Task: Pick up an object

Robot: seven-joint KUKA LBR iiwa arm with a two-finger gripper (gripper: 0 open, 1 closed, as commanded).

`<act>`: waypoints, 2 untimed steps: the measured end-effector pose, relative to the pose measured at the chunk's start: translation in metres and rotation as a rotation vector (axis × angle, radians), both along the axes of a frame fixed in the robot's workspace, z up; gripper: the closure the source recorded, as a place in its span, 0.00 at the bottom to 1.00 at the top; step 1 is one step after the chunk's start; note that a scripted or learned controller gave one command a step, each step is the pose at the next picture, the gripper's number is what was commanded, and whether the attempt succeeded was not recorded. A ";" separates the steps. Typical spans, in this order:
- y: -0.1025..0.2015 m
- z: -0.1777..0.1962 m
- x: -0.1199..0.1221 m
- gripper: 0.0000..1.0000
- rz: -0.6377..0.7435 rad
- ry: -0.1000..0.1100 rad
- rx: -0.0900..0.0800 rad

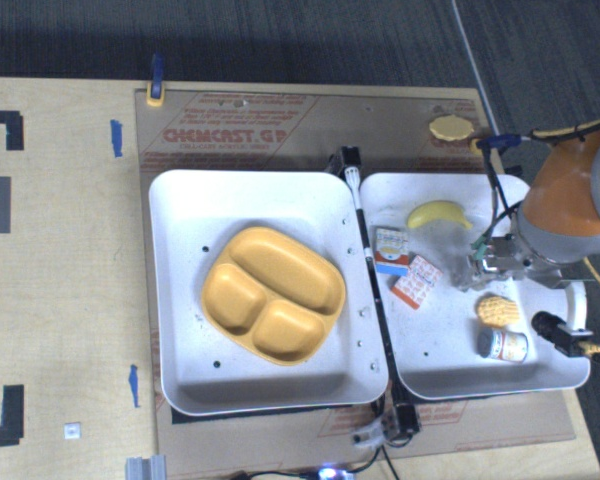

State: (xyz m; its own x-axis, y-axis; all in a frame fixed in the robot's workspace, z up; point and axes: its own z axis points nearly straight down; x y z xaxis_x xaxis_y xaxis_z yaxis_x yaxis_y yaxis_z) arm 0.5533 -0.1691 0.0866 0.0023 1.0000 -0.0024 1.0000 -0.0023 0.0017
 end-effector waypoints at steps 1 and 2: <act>0.046 0.000 0.059 1.00 0.004 -0.005 0.002; -0.017 -0.002 0.110 1.00 0.002 0.023 0.008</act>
